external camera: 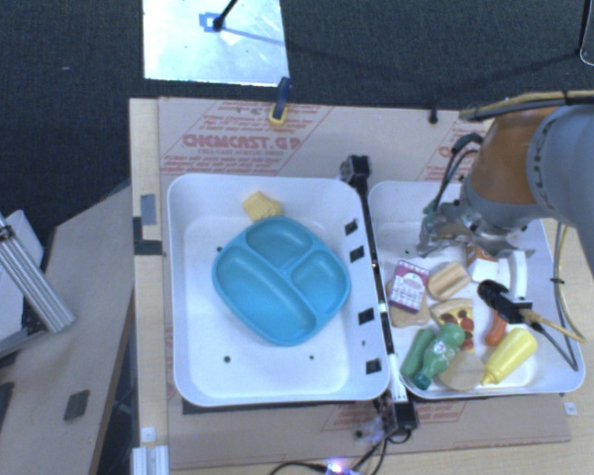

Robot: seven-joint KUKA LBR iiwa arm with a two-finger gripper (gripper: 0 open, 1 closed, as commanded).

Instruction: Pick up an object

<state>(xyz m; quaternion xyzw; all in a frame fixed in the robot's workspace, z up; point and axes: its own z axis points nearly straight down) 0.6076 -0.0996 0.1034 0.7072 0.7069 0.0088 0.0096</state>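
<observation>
Over the right bin (pixel 398 209), toward its far end, the gripper (pixel 439 237) hangs low above bare white floor. Whether it is spread or closed I cannot tell from this angle, and nothing shows held in it. The things worth picking lie nearer me in that same bin: a pink carton (pixel 409 287) and a bread roll (pixel 447 280) just beside the gripper, then a pizza slice (pixel 453 315), a green bottle (pixel 434 352), a yellow bottle (pixel 508 354), a small orange piece (pixel 495 331) and a tan slice (pixel 462 372), all crowded and touching or overlapping. My worry is that a close made where it hangs now would catch only air. A drop into the heap could pinch two toys at once, or nudge the roll off the carton so that neither seats properly. The rounded bottles look likely to squirt out sideways, and the flat slices give little to grip. The bin's wall and the rail between the bins stand close to the carton, which leaves little room on that side. The left bin (pixel 198 364) holds a blue divided plate (pixel 280 280) and a small yellow piece (pixel 261 205), well apart from the arm.
</observation>
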